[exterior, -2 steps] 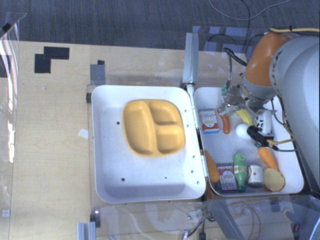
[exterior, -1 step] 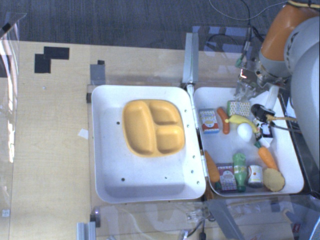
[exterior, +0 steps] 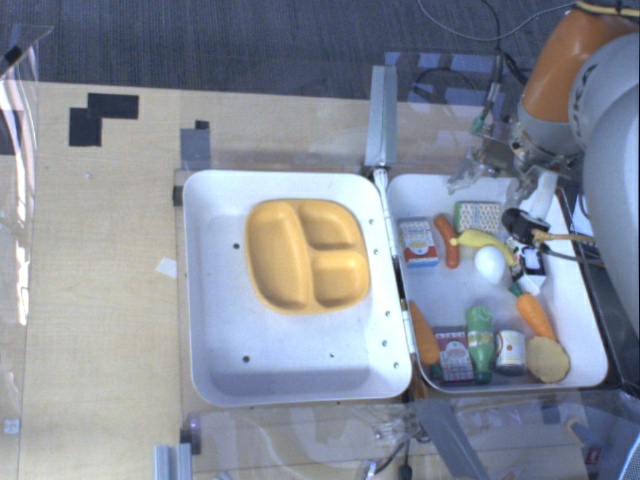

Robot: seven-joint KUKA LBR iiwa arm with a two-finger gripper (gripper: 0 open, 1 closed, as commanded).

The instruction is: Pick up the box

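- The pincer (exterior: 495,168) hangs over the far edge of the right bin (exterior: 596,340), at the end of the grey arm (exterior: 610,138) reaching in from the right. How far open it is cannot be told from this view, and no item can be made out in its grip.
- The box (exterior: 418,241), white with red and blue print, lies flat in the far left part of the right bin, close against the bin's left wall and well apart from the pincer.
- Just to the right of the box lies a red sausage (exterior: 446,241), set lengthwise beside it.
- A grey-green checked packet (exterior: 477,214) lies farther back, between the sausage and the pincer.
- A yellow banana (exterior: 485,240) lies across the middle of the bin, with a white egg (exterior: 489,264) just on its near side.
- An orange carrot (exterior: 536,316) lies at a slant toward the right wall.
- A second carrot (exterior: 424,334) lies along the left wall, on the near side of the box.
- Along the near wall, left to right: a flat carton (exterior: 454,356) with red print, a green bottle (exterior: 480,342), a small can (exterior: 511,351) and a potato (exterior: 548,360), packed closely together.
- The left bin (exterior: 215,358) holds one yellow divided plate (exterior: 305,254), lying flat, toward the far end.
- Both bins sit side by side on the pale wooden bench (exterior: 100,288).
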